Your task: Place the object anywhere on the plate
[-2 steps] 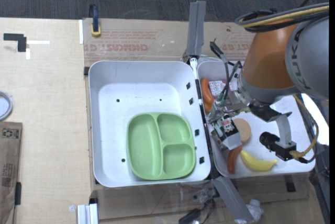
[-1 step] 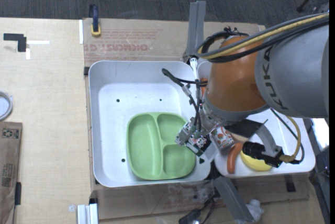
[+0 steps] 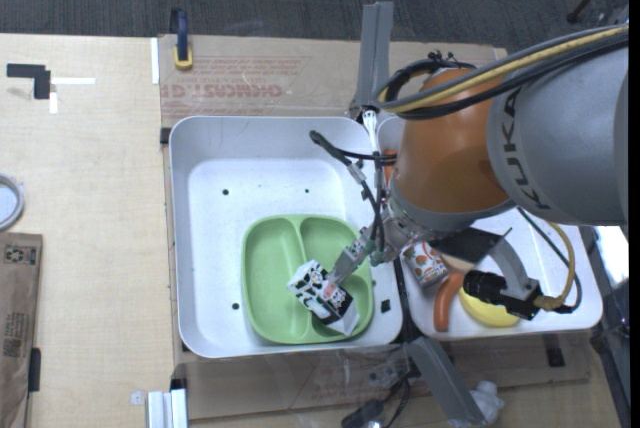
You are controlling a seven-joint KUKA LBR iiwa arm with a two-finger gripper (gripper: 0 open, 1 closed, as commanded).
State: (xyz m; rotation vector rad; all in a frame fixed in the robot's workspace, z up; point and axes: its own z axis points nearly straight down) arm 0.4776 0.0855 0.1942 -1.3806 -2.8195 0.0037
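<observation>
- One small white carton with a black-and-red print lay on the divided green plastic plate, in its right compartment near the rim.
- The grey two-finger gripper hung just over it; whether spread or pinching, I could not tell.
- The plate sat in the left white bin, presumably as target; the right white bin held a yellow banana and an orange carrot-like piece.

Green divided plate smooth matt plastic; white bin glossy plastic; counter pale matt wood; cardboard sheet matt brown; arm's orange band glossy.
</observation>
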